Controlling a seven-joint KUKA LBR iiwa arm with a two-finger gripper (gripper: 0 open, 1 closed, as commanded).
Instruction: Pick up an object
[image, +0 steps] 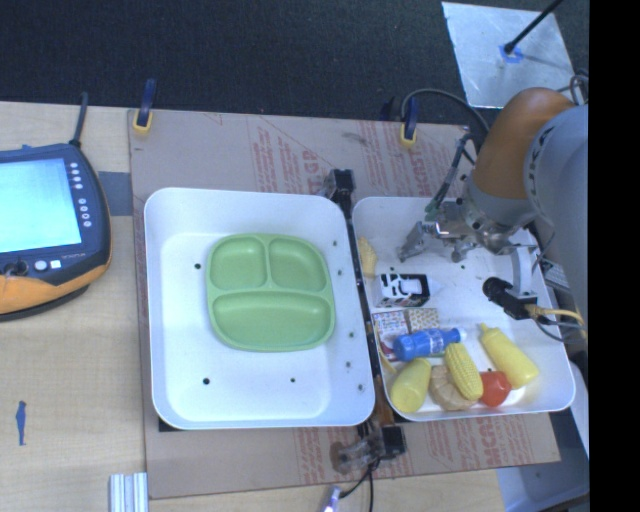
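Over the far part of the right bin (560, 395) hangs the gripper (440, 236); I cannot tell how far it is open, and nothing shows in its grasp. Near it lie one black-and-white box (403, 288), one blue bottle (426, 343), one corn cob (462, 369), one tomato (493, 388). The left bin (170, 300) holds one green plate (269, 292).

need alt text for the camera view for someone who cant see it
A grey robot arm reaches from the right, its hand above the right white bin, where toy food is piled at the near end: corn, a blue bottle. The left bin holds a green divided plate.
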